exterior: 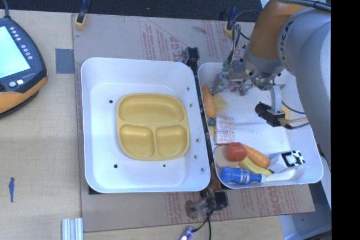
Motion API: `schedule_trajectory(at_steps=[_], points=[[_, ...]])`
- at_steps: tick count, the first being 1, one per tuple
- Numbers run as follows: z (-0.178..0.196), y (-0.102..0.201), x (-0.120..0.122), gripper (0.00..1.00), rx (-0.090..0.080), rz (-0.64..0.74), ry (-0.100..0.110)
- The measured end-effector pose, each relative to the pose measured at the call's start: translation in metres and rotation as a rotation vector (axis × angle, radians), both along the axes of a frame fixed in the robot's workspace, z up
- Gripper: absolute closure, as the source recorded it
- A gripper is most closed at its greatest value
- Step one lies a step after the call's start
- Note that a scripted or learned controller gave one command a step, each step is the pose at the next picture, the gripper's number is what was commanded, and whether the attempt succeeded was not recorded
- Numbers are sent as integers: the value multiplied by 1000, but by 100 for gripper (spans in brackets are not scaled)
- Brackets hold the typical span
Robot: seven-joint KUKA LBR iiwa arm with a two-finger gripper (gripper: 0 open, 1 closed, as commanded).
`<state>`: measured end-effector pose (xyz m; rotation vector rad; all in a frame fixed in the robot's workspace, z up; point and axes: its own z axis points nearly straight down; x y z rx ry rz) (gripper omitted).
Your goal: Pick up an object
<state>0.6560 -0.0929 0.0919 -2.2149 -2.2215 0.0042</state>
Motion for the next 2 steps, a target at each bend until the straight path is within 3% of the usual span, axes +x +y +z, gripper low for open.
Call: schedule_trajectory(at_steps=[1, 2], points=[[10, -1, 0, 100, 0, 2, 2], [101, 74, -43, 100, 0, 2, -4]])
